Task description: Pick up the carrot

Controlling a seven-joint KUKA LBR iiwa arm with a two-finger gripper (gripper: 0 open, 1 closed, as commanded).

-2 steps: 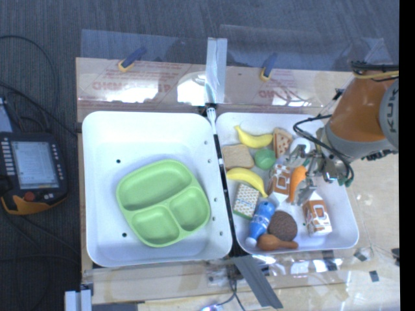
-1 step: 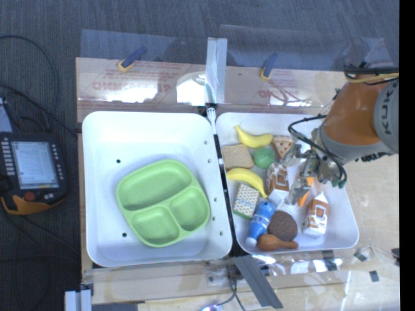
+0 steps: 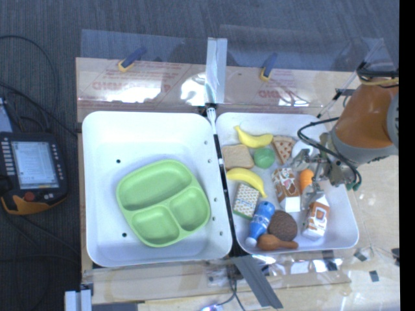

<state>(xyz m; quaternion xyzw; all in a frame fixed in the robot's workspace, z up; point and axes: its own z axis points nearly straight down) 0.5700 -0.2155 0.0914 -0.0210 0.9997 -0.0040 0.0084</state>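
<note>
The carrot [image 3: 305, 177] is a small orange piece in the right bin [image 3: 343, 235], toward its right side, partly covered by the gripper's metal parts. The gripper [image 3: 313, 172] hangs low in the bin right at the carrot, touching or nearly touching it. The arm's orange band [image 3: 364, 122] rises above it to the right. Cables and the gripper body hide how the carrot sits against it.
Packed around the carrot are a red-patterned packet [image 3: 285, 181], a white cube [image 3: 292, 204], a juice carton [image 3: 316, 218], a pizza slice [image 3: 283, 149] and a green ball [image 3: 263, 157]. Bananas, bread, a blue bottle [image 3: 260, 218] and a cookie lie further left. The left bin holds a green divided plate [image 3: 163, 201].
</note>
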